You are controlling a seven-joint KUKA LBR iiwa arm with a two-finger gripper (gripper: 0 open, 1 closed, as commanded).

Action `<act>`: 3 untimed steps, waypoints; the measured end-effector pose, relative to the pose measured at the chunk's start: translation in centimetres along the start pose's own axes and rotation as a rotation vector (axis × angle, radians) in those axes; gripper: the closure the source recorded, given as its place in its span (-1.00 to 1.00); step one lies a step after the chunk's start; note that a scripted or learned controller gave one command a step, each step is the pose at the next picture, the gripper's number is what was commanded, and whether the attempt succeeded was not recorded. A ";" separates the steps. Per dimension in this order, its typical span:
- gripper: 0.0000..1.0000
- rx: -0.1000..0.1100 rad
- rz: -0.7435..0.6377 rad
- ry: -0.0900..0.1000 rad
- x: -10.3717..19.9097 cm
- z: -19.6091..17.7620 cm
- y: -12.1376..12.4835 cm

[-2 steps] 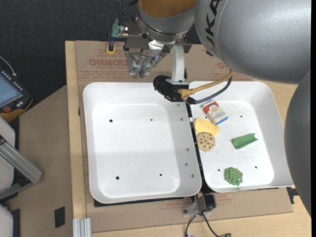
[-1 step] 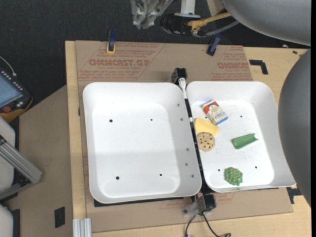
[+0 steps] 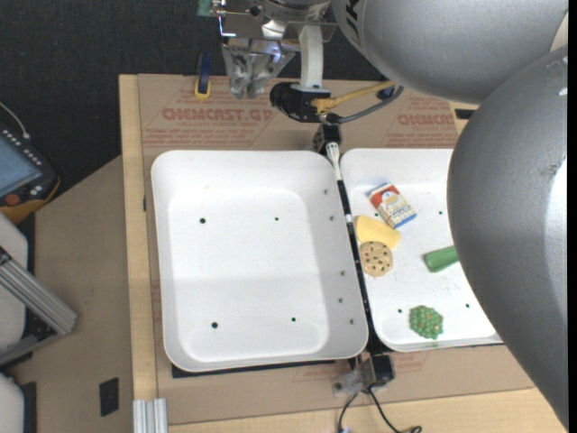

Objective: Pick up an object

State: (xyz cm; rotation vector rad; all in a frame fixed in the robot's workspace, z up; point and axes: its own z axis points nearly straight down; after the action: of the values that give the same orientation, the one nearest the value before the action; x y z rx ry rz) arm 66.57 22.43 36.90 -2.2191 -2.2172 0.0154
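Right bin point(image 3: 451, 339): four candidates are held, namely a small red-and-white carton point(image 3: 393, 205), a yellow wedge point(image 3: 376, 232) touching a speckled round cookie point(image 3: 375, 259), a green piece point(image 3: 441, 259) and a green bumpy cluster point(image 3: 425, 321). Gripper point(image 3: 252, 72): raised beyond the bins' far edge, nothing seen between its fingers; its opening cannot be told. A descent is best made on the carton or the cluster, each lying apart from its neighbours and from the bin wall.

White bins point(image 3: 180, 242), green broccoli point(image 3: 425, 321)
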 end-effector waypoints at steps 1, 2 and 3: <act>1.00 -0.018 -0.006 0.010 0.1 -9.1 -9.8; 1.00 -0.022 -0.002 0.007 -0.1 -17.1 -6.9; 1.00 0.000 0.001 0.000 0.0 -7.7 -5.5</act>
State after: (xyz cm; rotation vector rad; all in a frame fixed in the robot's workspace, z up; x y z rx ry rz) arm 61.16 22.43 44.64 -2.2198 -2.2167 0.0158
